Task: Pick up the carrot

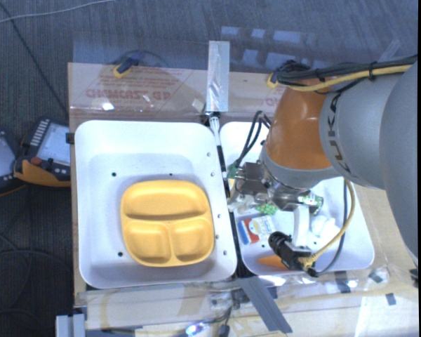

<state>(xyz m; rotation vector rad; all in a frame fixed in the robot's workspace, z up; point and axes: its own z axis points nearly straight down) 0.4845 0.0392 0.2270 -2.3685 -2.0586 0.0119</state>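
A sliver of the orange carrot point(269, 262) shows near the front edge of the right bin point(351, 253), mostly hidden under the arm's black fitting. The gripper point(256, 203) reaches down into the right bin's left part, above the carrot in the view, over a blue, white and red packet point(255, 229) and a small green item point(266, 207). The grey arm with its orange band point(302, 128) covers much of the right bin.
The left bin point(98, 146) holds a yellow divided tray point(168, 221). A white object point(321, 225) lies in the right bin's right part. A handheld pendant point(45, 153) lies on the floor at left. Cables run along the arm.
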